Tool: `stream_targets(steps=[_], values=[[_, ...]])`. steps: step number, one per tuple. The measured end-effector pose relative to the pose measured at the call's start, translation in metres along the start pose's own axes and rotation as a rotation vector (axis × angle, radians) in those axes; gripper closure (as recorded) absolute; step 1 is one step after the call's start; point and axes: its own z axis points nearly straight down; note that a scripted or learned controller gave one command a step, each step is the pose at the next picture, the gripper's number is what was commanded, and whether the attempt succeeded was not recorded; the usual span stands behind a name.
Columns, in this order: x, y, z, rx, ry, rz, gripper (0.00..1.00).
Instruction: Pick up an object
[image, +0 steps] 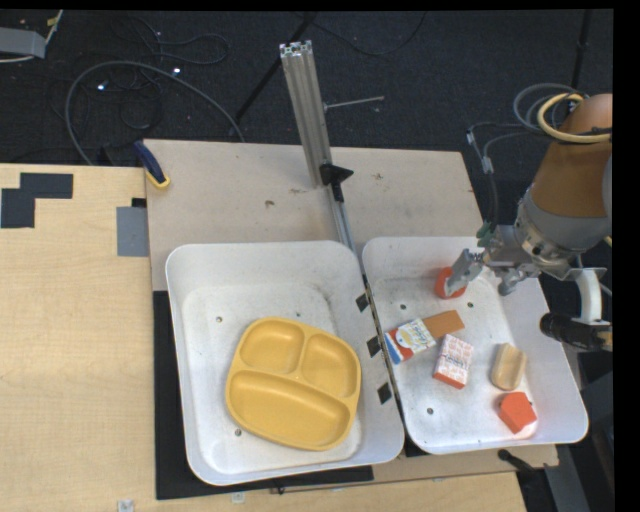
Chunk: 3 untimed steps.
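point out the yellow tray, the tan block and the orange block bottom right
yellow tray (294, 385), camera view, middle divider
tan block (508, 367), camera view, top face
orange block (517, 411), camera view, top face

Dark carpet floor (200, 60), loose cables (120, 85), pale wood tabletop (70, 330).

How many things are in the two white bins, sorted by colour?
Yellow: 1, the divided plate in the left bin.
Orange-red: 2, one block near the right bin's front corner, one small piece by the pincer.
Brown: 1, the flat bar.
Tan: 1, the rounded lump.
Red and white: 1, the box.
Blue and white: 1, the carton.
Total: 7
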Motion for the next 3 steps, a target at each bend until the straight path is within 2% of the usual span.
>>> stream_targets(steps=[2, 3], values=[[-0.002, -0.006, 0.088, 0.0, 0.0, 0.0, 0.0], [-0.003, -0.005, 0.076, -0.002, 0.0, 0.003, 1.0]])
